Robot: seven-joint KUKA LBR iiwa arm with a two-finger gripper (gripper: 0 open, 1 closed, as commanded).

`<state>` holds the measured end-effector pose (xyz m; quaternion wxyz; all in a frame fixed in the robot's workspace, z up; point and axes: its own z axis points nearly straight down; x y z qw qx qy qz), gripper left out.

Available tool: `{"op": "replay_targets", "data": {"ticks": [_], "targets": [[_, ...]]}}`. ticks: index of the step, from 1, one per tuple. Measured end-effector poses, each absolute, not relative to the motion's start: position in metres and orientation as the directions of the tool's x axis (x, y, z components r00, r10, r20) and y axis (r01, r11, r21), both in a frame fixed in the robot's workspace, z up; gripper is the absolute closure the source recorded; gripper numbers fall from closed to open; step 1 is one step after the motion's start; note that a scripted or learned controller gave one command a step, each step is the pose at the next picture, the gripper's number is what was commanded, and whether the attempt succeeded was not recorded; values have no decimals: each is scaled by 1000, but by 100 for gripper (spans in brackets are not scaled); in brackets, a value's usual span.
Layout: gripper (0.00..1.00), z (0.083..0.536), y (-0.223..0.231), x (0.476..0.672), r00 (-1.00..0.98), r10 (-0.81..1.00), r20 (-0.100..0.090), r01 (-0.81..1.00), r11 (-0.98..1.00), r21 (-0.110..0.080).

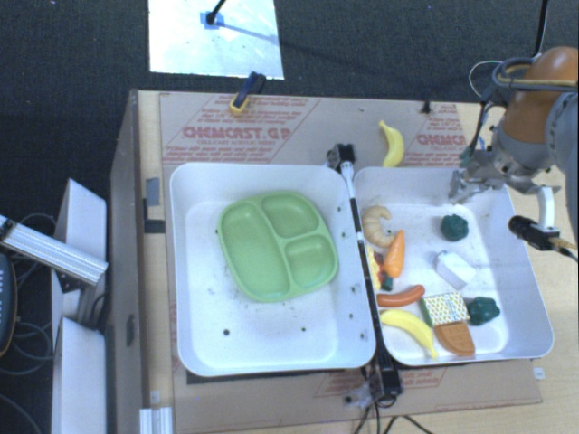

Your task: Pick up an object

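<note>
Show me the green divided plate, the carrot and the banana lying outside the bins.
green divided plate [276, 247], camera view, middle divider.
carrot [394, 254], camera view, orange body.
banana [393, 143], camera view, curved middle.

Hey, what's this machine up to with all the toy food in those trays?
A grey robot arm with an orange band reaches in from the right, its gripper hanging over the far edge of the right white bin. That bin holds toy food, including a dark green broccoli piece, an orange carrot and a yellow banana. It holds nothing yet. The left white bin contains a light green divided plate.
</note>
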<state>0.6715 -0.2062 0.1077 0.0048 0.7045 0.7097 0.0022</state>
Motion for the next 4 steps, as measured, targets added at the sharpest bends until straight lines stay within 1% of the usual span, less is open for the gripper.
{"op": "replay_targets", "data": {"ticks": [1,2,3,4], "targets": [[0,108,-206,671,-8,1000,-4,1000,8,9],[100,119,-207,673,-9,1000,-6,1000,9,14],[0,119,-207,673,-9,1000,-6,1000,9,13],[100,131,-207,674,-10,1000,-7,1000,10,18]]}}
